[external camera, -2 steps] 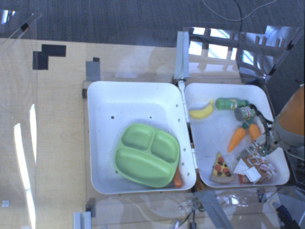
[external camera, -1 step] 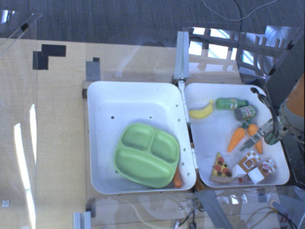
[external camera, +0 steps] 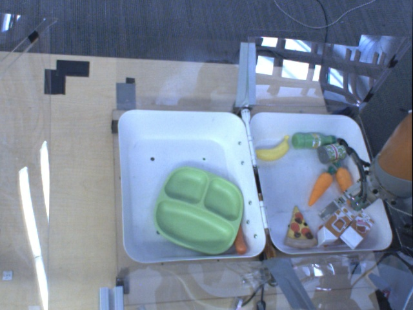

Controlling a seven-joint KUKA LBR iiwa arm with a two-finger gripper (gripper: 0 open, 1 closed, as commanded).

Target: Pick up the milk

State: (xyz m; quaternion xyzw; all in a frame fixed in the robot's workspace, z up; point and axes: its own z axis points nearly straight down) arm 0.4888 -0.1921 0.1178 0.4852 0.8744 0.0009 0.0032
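The milk is a small brown-and-white carton lying in the front right corner of the right bin. My gripper hangs just behind and above the carton, very close to its top edge. The grey arm with its orange band reaches in from the right over the bin's right rim. Whether the gripper touches the carton is not clear from this angle.
In the right bin lie a pizza slice left of the milk, two carrots, a can, a green bottle and a banana. The left bin holds a green divided plate and a carrot.
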